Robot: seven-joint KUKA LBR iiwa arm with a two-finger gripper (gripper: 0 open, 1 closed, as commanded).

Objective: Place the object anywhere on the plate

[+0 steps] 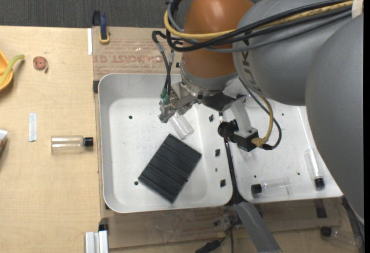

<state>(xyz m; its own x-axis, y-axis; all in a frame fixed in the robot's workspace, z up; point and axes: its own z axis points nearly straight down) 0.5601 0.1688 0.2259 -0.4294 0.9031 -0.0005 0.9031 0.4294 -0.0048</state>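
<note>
A black ribbed rectangular plate lies flat and askew in the left bin, toward its front. A small clear plastic vial sits just beyond the plate's far corner, apart from the plate or barely above it. My gripper hangs right over the vial's upper left end, under the orange band of the arm. The wrist hides where the gripper meets the vial.
The right bin holds two clear vials, one at the front and one by the right wall. A black cable runs along the divider between the bins. On the bench to the left lies a capped clear vial.
</note>
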